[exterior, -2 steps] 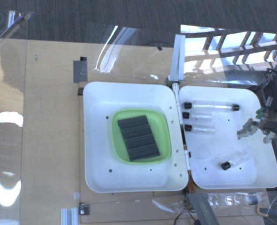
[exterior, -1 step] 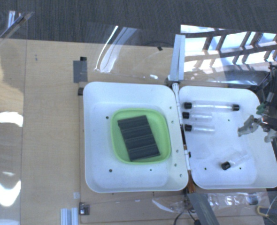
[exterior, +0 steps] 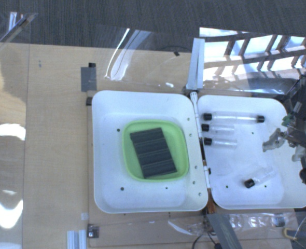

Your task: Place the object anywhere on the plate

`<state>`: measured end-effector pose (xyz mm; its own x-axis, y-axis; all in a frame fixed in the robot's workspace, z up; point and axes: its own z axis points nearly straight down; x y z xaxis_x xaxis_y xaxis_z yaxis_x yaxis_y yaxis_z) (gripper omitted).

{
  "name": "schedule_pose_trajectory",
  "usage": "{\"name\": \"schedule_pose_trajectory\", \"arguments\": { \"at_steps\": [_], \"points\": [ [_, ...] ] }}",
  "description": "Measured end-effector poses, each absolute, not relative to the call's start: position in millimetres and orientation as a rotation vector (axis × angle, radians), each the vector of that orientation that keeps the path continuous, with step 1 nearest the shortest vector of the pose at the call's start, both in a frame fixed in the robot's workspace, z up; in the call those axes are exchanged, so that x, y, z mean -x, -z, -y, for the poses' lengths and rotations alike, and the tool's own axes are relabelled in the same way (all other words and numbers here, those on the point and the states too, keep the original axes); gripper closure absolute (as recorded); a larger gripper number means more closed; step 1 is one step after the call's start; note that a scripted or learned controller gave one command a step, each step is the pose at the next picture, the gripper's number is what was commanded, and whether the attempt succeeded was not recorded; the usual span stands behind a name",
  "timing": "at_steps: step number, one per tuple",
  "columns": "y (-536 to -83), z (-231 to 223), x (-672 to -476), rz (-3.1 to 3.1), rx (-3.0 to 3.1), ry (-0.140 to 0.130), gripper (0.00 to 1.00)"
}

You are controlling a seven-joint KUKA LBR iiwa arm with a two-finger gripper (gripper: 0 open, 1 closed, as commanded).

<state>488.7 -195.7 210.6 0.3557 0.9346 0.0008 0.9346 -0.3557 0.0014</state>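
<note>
A green square plate [exterior: 180,139] lies in the left white bin [exterior: 106,191]. On it rests a dark grey ribbed block [exterior: 152,152], flat and slightly turned, near the plate's middle. My gripper [exterior: 275,139] hangs at the right side of the right bin [exterior: 277,198], well away from the plate and the block. I see nothing held in it. The arm behind it is cut off by the right edge of the view.
Three clear tubes with black caps [exterior: 230,119] lie side by side at the right bin's upper left. Another capped tube [exterior: 256,179] lies near its lower middle. A metal bracket [exterior: 196,66] stands behind the seam between the bins.
</note>
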Motion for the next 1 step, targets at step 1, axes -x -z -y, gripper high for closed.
{"name": "schedule_pose_trajectory", "arguments": {
  "at_steps": [1],
  "points": [
    [-214.8,193.6,-489.3,-1.726,-2.623,-0.002,0.0]
  ]
}}
